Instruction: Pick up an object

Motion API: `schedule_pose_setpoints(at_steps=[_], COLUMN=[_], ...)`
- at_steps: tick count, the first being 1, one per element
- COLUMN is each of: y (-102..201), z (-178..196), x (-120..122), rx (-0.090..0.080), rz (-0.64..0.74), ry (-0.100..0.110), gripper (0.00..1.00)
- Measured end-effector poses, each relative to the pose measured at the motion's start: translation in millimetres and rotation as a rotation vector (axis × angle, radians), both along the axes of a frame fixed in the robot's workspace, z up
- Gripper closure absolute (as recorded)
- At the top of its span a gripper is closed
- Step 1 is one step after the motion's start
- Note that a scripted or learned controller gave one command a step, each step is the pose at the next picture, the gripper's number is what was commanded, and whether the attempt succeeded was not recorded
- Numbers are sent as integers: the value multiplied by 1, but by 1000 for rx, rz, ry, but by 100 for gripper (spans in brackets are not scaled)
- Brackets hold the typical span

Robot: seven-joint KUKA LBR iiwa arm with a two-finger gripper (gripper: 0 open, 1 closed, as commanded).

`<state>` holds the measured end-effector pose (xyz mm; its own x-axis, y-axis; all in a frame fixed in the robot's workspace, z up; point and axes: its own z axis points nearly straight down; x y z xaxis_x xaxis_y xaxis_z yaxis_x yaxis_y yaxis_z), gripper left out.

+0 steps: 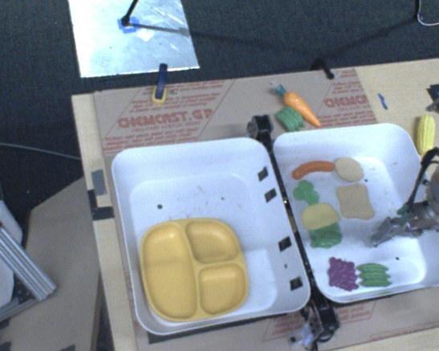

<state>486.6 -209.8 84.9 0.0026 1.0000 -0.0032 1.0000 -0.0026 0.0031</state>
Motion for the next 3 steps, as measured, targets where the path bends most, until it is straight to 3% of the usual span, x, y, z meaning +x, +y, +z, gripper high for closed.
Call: schedule_pose_setpoints(at_steps=[1,2,3], y=[3,25,24], z=[10,-1,10], x=[1,0,1], rx=[2,4,3], rz=[5,7,7], ry=[-1,3,0], gripper=[100,100,100])
